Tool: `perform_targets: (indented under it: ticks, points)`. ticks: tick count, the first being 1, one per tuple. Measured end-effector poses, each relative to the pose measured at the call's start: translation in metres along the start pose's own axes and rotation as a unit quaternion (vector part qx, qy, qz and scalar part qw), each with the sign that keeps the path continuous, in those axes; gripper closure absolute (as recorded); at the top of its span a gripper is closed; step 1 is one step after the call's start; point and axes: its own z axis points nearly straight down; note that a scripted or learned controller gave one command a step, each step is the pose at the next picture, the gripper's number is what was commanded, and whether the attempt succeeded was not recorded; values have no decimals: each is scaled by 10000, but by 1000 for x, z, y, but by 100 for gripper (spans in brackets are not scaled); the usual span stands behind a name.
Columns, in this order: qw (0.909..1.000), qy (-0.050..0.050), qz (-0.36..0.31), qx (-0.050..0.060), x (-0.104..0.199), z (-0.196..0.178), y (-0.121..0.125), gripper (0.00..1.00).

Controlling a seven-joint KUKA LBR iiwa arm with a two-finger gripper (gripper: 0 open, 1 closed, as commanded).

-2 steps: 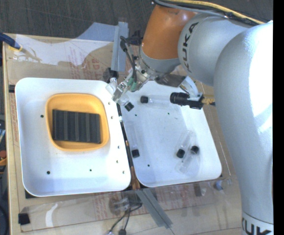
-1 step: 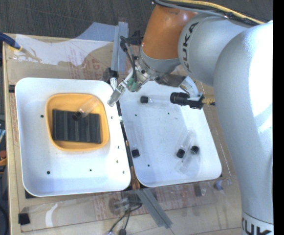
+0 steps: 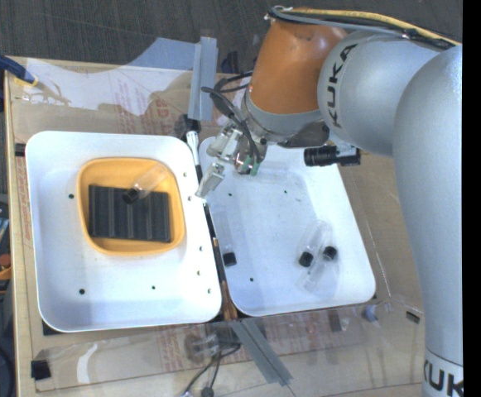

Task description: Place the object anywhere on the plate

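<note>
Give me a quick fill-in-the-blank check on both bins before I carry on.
1. The yellow plate sits in the ____ bin.
2. A dark ridged block lies on the ____.
3. Clear vials lie in the ____ bin.
4. The gripper is above the right bin's ____ edge.

Missing words: left; plate; right; far

Robotics lab, KUKA arm [image 3: 389, 81], two white bins [image 3: 50, 296] on taped, cabled bench [image 3: 99, 98]
</note>
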Motion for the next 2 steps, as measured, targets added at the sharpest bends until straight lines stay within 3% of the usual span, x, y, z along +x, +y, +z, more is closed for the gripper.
perform_targets:
  ticks: [1,2]
  points:
    - [9998,-6,-185,-3,15,-16,-24,0]
    - [9998,-6,-182,-2,15,-16,-24,0]
